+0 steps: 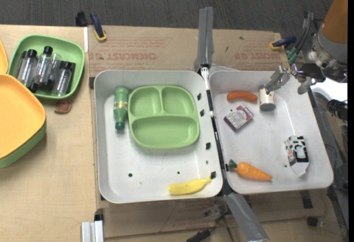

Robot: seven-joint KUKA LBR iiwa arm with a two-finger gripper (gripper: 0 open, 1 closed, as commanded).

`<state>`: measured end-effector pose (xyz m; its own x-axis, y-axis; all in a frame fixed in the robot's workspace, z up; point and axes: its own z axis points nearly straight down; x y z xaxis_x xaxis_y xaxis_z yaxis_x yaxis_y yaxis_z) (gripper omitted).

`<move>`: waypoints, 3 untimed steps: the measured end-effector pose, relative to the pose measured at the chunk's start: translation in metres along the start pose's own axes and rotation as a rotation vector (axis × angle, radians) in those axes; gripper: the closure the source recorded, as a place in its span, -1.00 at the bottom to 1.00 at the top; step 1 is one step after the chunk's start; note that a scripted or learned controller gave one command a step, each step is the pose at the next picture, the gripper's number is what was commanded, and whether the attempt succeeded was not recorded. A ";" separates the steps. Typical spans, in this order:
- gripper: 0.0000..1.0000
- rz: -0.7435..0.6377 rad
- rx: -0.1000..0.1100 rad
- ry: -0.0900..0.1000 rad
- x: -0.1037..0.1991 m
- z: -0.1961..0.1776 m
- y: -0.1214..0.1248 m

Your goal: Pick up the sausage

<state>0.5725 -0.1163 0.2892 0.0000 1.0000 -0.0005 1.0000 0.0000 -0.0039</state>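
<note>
Camera view: a banana (189,186) lies at the left bin's (105,141) near edge. The sausage (242,96) rests unlifted in the right bin (318,141); the gripper (268,100), just beside it, holds nothing; finger state undeterminable.

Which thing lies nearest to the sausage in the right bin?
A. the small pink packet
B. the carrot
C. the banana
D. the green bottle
A: the sausage lies at the top of the right bin, and the small pink packet sits just below it, while the carrot lies far down by the bin's lower edge, and the banana and green bottle are in the left bin.
</note>
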 end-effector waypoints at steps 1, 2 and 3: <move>-1.00 0.082 0.001 0.000 0.037 0.042 0.023; -1.00 -0.112 -0.003 -0.001 0.030 0.071 0.081; -1.00 -0.186 -0.004 -0.001 -0.013 0.197 0.087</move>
<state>0.6587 -0.1297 0.0920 -0.1845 0.9828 -0.0008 0.9828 0.1845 0.0003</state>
